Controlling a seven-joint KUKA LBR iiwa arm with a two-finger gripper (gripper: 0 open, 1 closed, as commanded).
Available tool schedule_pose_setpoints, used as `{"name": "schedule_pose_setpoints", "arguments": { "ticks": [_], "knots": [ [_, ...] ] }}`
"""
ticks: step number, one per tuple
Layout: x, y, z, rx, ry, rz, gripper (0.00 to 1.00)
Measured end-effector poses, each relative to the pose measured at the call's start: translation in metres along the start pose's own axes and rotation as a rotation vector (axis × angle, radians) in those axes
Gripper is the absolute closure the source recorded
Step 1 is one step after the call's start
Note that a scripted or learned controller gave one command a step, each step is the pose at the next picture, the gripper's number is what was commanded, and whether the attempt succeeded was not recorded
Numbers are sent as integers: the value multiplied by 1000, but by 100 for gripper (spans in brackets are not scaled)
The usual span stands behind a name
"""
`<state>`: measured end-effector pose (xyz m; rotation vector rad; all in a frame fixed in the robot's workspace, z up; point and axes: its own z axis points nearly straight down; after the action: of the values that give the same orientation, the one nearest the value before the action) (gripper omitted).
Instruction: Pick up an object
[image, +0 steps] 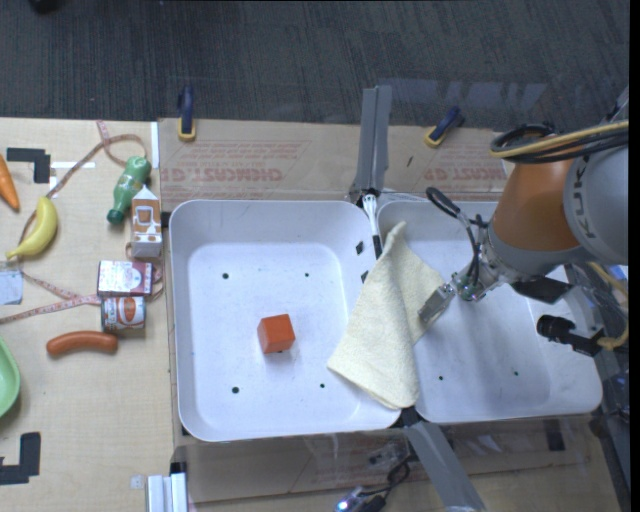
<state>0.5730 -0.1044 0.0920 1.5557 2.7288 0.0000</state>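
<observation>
My gripper (436, 306) touches the yellow cloth (388, 320) draped over the divider between bins; grip state unclear, cannot tell. Best: pinch the cloth's right edge, lift straight.

A single camera sat fixed above the bench, looking down at a slant and from fairly near. It took in the left bin (190, 300) and the right bin (520, 390) side by side across the middle, with dark floor along the top edge. The arm (560, 210) entered from the frame's right, and a board of toy food (60, 290) lay at the left.
</observation>
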Motion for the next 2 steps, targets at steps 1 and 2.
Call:
{"name": "schedule_pose_setpoints", "arguments": {
  "ticks": [1,2],
  "knots": [
    [-52,42,-1,-1,-2,253,0],
    [-3,7,0,0,0,150,0]
  ]
}}
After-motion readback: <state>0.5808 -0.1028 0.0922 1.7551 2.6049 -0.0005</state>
